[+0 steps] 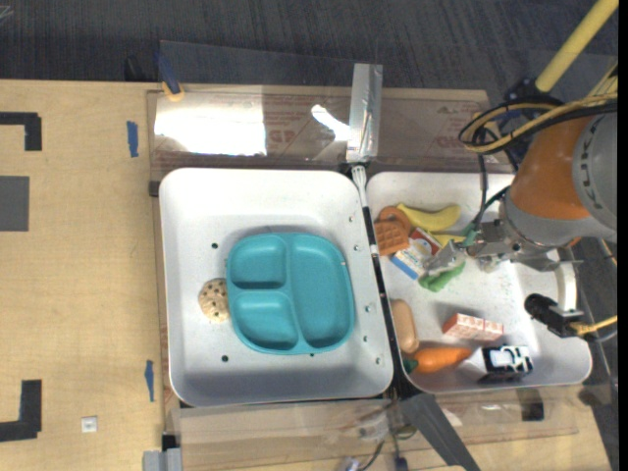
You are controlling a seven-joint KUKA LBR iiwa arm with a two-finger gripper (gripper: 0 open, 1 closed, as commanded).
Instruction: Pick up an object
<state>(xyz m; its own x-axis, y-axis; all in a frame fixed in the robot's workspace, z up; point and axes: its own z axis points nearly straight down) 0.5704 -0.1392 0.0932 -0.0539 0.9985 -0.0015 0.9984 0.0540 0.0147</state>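
Arm's end effector [453, 256] sits low in the right white bin [569, 366], right over the green plastic piece [442, 279] beside the yellow banana [432, 216]. Honestly can't tell its state.

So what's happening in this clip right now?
The grey arm with the orange band reaches in from the right over the right-hand bin. Its gripper sits low among a cluster of toy food there: a banana, an orange-brown piece and a green item. Whether it holds anything cannot be told. Further down that bin lie a hot dog, a carrot, a pink block and a small toy car. The left bin holds a teal divided plate with a cookie beside it.
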